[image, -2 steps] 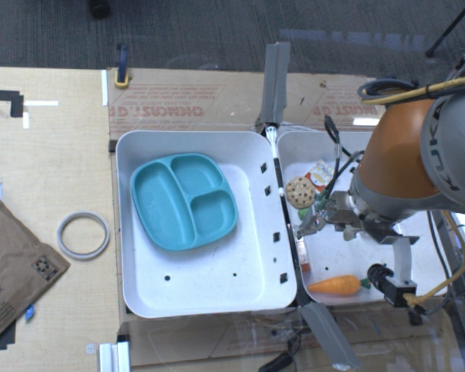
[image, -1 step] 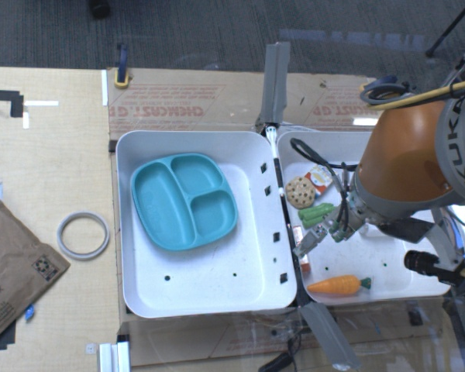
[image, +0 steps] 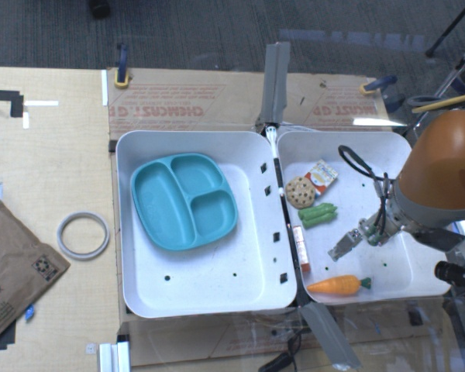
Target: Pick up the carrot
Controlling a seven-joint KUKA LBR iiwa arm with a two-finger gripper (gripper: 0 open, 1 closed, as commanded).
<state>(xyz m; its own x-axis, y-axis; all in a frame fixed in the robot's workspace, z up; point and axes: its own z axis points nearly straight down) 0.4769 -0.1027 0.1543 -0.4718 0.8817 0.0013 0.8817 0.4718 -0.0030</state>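
carrot [image: 337, 286] lies against the right bin's [image: 395, 142] near wall, apart from the pincer [image: 347, 244]; its state unclear.

A blue divided plate [image: 184, 201] lies in the left white bin [image: 139, 285]. In the right bin [image: 395, 281] a round cookie [image: 300, 192] touches a small red-and-white packet [image: 322, 177], with a green pea pod [image: 318, 215] just below them. On the tabletop [image: 46, 153], a grey tape ring [image: 83, 234] lies beside a cardboard box [image: 12, 273].

Orange carrot [image: 335, 286] with green top, lying flat, right bin's near edge
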